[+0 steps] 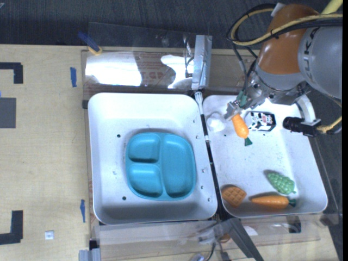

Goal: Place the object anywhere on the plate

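Nearest us, along the right bin's near edge, we see a waffle at about 7 o'clock, a second carrot lying flat at 6, and a green corn-like piece at 5, all well apart from the arm. In the left bin the blue plate sits at the centre, its three compartments bare. Farther back, at 11 o'clock in the right bin, the gripper is clenched on the top of a small carrot, which hangs tilted with its green tip down. We judge the pick done and the carry about to begin: next calls for travel toward 9 o'clock, clearing the bin walls between, then lowering over the plate.
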Robot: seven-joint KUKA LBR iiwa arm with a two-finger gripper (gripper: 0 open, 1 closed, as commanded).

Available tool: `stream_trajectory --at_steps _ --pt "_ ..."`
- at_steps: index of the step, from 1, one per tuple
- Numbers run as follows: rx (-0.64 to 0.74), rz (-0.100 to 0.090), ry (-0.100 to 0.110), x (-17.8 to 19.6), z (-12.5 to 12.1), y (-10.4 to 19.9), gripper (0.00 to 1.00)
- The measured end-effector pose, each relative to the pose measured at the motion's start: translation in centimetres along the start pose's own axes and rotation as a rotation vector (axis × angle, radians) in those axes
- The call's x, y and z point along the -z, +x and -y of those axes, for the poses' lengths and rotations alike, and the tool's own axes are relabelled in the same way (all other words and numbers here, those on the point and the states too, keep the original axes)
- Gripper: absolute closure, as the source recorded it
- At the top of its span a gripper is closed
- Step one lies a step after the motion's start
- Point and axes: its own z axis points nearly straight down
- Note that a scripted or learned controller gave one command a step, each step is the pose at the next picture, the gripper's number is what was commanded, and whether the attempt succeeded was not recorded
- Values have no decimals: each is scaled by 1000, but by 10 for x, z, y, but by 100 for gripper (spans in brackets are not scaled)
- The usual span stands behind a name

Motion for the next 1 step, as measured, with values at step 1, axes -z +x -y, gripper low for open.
stream_trajectory --at_steps 1 --pt "202 -2 3 0 34 98 100"
